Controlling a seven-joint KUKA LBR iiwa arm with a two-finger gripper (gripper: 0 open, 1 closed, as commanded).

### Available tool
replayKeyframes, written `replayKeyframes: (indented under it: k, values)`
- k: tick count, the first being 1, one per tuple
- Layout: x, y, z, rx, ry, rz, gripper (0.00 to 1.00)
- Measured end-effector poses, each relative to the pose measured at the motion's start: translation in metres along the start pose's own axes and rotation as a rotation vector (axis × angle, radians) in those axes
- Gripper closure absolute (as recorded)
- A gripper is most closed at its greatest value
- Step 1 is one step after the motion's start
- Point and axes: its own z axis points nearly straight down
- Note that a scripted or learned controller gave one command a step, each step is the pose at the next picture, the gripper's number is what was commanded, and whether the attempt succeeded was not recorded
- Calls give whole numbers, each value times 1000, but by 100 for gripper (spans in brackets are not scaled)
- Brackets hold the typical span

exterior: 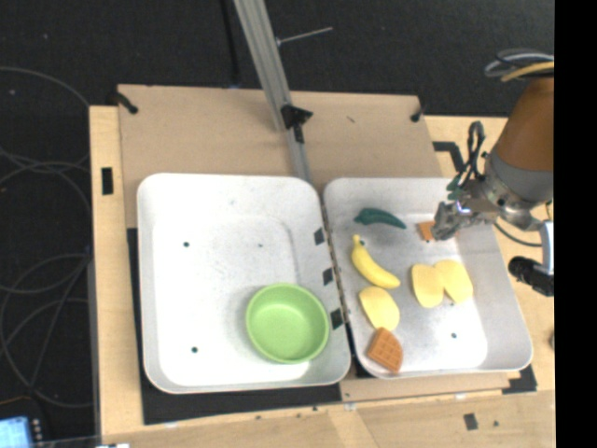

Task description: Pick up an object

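I have the end effector down over the upper right part of the right bin, in the right half of the frame. Its tip sits just beside a small orange piece, on that piece's right, and looks to be touching or nearly touching it. I cannot tell from this slanted view whether the end effector is released or clenched, and I see nothing clearly between its tips, so I will not count anything as grasped.

My reading is that the pick is at the approach or closing stage: the arm is at a candidate, but the lift is not yet done. Every object I can see lies on a bin floor.

The other candidates in the right bin are a dark green piece at the upper middle of the frame, a banana below it, a pale yellow lump under the banana, a waffle-like brown piece at the lower edge of the bin, and a pair of yellow pieces at centre right.

In the left bin, a green bowl rests at the lower middle of the frame, well apart from the end effector.

What is left, as I judge it: secure a grip and raise the thing clear of the desk.
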Motion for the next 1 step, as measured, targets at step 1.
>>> replayKeyframes:
  k: [1]
  values:
    - [5, -5, -47, 4, 1, 0, 100]
